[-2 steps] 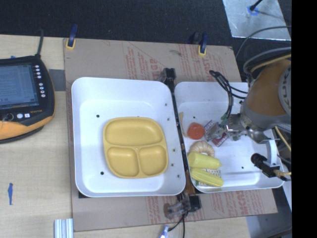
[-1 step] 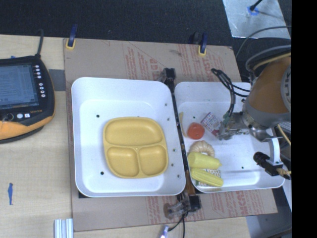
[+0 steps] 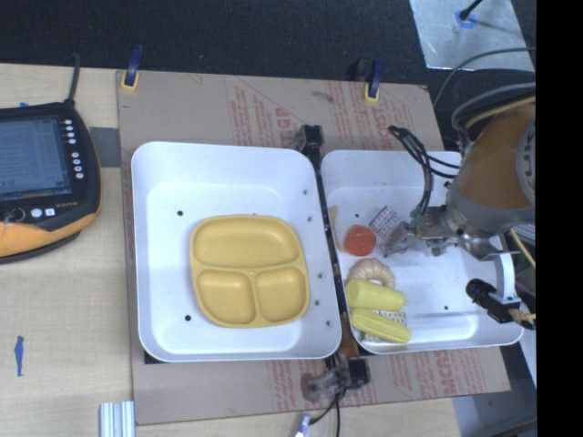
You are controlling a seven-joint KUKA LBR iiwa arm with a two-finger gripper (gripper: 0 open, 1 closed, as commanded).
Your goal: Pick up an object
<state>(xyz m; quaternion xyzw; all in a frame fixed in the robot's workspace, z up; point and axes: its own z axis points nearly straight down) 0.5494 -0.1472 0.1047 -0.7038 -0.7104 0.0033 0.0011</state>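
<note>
- Left bin (image 3: 155, 244), centre-left of frame: holds a yellow divided plate (image 3: 248, 269), lying flat, three compartments visible.
- Right bin (image 3: 455, 326), centre-right of frame: holds a red tomato (image 3: 359, 239), a tan ring-shaped bagel (image 3: 372, 269) just below it, and two yellow corn cobs (image 3: 375, 309) at the bin's lower left, touching the bagel.
- A small striped packet (image 3: 383, 218) lies just above and right of the tomato.
- Gripper (image 3: 401, 239): low over the right bin, just right of the tomato; grip state cannot be determined; nothing seen between the tips.
- Far left of frame: control pendant (image 3: 41, 176) on the bench.
</note>
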